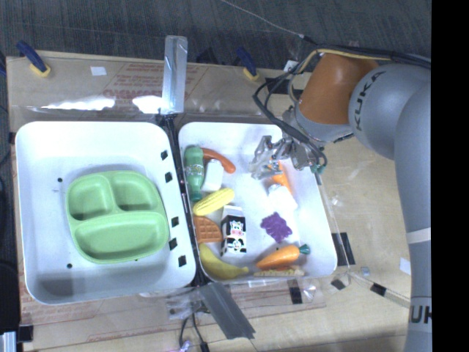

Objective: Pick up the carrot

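Carrot (pixel 279 257) lay near right bin's (pixel 322 218) front wall; looked light, rigid, best pinched mid-body. Fingers' (pixel 268 160) opening impossible to tell.

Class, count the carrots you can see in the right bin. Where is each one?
2: one carrot lies near the bin's front edge; another carrot sits under the gripper. Others may be hidden.

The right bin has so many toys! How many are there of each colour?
In the right bin:
Orange: 3, carrot, sausage-like piece, piece under the tool
Yellow: 2, corn, banana
Green: 1, bottle
Purple: 1, grapes
Brown: 1, waffle
Black-and-white: 1, carton
Total: 9
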Robot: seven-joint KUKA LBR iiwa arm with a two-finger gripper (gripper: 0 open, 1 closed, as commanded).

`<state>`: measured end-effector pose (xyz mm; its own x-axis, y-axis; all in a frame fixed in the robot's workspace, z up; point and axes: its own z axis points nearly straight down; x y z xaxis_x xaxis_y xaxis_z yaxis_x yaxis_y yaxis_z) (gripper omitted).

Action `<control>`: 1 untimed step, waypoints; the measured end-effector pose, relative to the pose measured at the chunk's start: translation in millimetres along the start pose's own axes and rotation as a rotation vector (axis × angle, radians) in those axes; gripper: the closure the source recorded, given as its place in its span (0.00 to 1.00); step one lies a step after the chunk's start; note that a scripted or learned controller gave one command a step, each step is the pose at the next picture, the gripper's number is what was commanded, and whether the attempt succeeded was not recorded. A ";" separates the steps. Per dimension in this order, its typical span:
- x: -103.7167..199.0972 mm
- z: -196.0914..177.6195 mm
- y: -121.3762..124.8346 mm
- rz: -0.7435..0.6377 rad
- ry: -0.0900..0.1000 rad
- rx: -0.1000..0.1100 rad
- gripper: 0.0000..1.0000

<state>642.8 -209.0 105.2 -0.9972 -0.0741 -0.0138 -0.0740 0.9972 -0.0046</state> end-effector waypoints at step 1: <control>67.7 12.7 4.7 -0.280 0.015 -0.008 1.00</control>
<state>575.1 -209.4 91.5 -0.9379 -0.3468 0.0015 -0.3468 0.9379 0.0019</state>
